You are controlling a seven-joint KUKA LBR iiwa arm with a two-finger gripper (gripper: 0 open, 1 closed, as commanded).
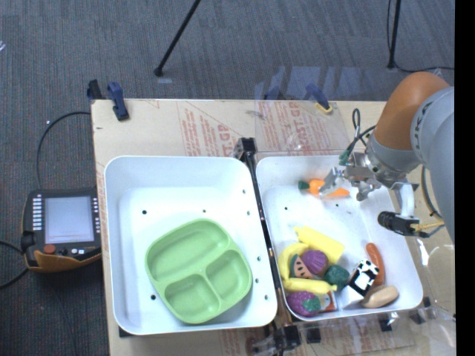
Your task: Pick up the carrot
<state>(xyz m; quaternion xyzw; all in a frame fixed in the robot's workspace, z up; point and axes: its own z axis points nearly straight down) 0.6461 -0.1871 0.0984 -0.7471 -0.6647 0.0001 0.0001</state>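
Dark grey carpet (245, 43) surrounds the bench, with tripod legs (182, 32) and a handheld control pendant (63, 228) on it.

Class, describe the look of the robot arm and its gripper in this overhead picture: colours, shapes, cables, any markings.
The arm is thick and rounded, grey with a wide orange band above the wrist. Thin dark cables loop beside the wrist. The gripper is a small metallic grey assembly with green touches near its base. No lettering or markings are legible.

Both white bins (119, 199) look like smooth, slightly glossy plastic, and the green tray (198, 271) lying in the left one has a softer, matt plastic sheen. The bench (193, 124) around the bins is bare matt board with red print, and the floor (89, 35) beyond the bench looks like rough grey carpet.
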